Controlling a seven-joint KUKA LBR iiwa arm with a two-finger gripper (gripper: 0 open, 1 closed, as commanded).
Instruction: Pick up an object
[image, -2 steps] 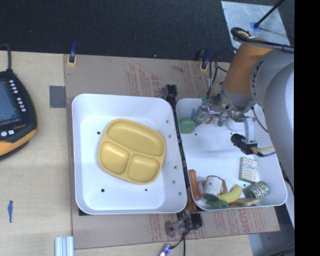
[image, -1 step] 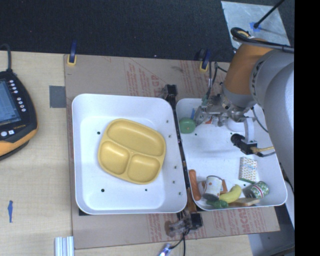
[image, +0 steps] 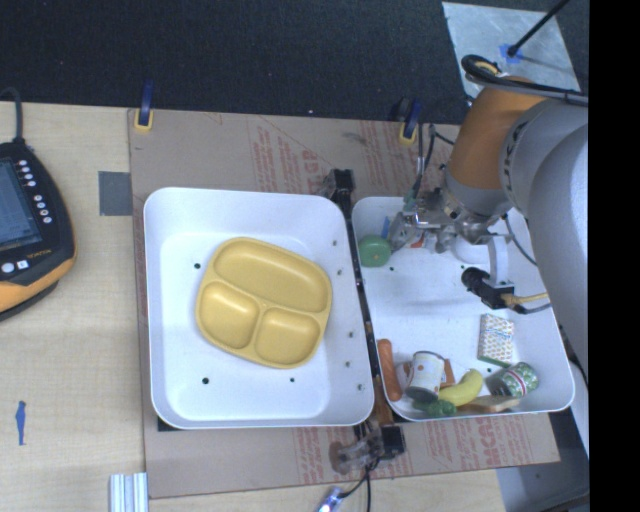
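Green and rounded, a small object (image: 374, 251) lies in the upper left corner of the right bin (image: 430, 290), close against the bin's left wall; what kind of object it is cannot be told. Just to its right, the gripper (image: 418, 226) hangs low over the same corner, near the green object but with nothing visible between its fingers. How wide the fingers stand cannot be told, since the metal parts and cables there blur together.

Above the gripper rises the arm (image: 520, 150), grey with an orange band, entering from the right and covering the right bin's upper right part. A black part (image: 487, 287) with a cable hangs below the wrist over the bin's middle right.

Along the right bin's lower edge lies a cluster of small things: an orange carrot-like stick (image: 386, 362) at the left wall, a white mug (image: 426, 373) lying tilted, a yellow banana (image: 462, 389) beside it, a green-patterned can (image: 515, 380) on its side at the right, and a pale patterned packet (image: 497, 338) just above the can.

The left bin (image: 180, 300) holds a yellow divided tray (image: 263, 301) with three compartments, set near its centre and turned slightly.

Both bins rest on a brown cardboard sheet (image: 250, 150) clamped to the wooden bench (image: 70, 400). A control pendant (image: 30, 230) with an orange rim lies at the bench's left edge.
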